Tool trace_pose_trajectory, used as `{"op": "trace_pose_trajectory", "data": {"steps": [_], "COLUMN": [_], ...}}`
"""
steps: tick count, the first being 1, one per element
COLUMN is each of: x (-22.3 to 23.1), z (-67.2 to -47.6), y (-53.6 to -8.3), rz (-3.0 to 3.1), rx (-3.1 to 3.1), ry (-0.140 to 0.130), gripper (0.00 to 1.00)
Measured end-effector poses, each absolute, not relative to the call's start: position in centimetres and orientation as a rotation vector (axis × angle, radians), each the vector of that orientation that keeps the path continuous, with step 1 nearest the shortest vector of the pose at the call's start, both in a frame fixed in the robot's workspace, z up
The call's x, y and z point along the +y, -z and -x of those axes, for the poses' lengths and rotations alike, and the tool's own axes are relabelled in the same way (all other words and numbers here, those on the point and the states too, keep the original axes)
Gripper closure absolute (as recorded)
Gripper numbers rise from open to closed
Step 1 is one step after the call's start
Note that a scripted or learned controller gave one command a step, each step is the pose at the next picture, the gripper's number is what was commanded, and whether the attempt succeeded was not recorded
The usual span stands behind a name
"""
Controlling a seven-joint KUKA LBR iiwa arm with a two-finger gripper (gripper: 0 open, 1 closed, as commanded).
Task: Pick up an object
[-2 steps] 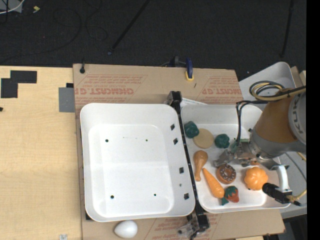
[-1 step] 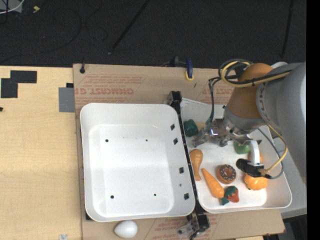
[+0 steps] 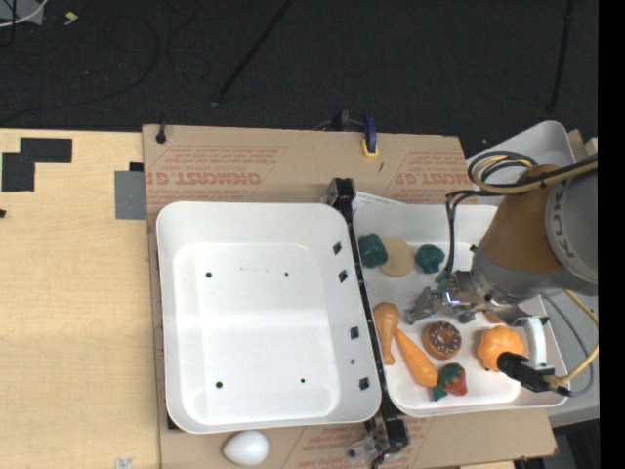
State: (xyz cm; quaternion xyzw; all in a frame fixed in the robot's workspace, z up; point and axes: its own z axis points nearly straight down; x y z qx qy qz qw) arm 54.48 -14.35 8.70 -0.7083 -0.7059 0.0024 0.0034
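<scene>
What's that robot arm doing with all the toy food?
A grey and orange robot arm is reaching into the right bin, which holds toy food. Its end effector sits low among the toys, just above a round brown donut and near a carrot. Two green toys lie further back, and an orange one to the side. Nothing looks lifted yet. The left bin sits beside it, and a white egg lies on the bench outside the bins.
</scene>
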Motion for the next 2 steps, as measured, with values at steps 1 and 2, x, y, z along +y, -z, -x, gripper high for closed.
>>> {"op": "trace_pose_trajectory", "data": {"steps": [1,2], "x": [-14.3,-14.4], "z": [-49.3,-49.5], "y": [-8.7,-9.8], "rz": [2.22,2.225], "rx": [-2.216,-2.212], "ry": [-0.003,-0.002], "gripper": [0.0,1.0]}}
